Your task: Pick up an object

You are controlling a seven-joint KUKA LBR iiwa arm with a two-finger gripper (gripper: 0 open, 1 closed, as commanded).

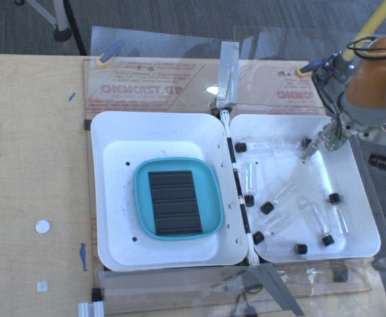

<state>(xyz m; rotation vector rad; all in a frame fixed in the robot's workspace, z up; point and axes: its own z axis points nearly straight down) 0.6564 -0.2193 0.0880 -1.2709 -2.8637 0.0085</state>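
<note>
Your gripper (309, 148) is dipping into the right bin (357, 177) among scattered vials (276, 195), angling for one; I cannot tell its finger state or any hold.

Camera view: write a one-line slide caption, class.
End effector poised over capped clear vials in right bin; teal tray in left.

Red "CHEMCAST GP" print on the protective sheet (146, 88) behind the bins, repeated partly legible at right
</note>
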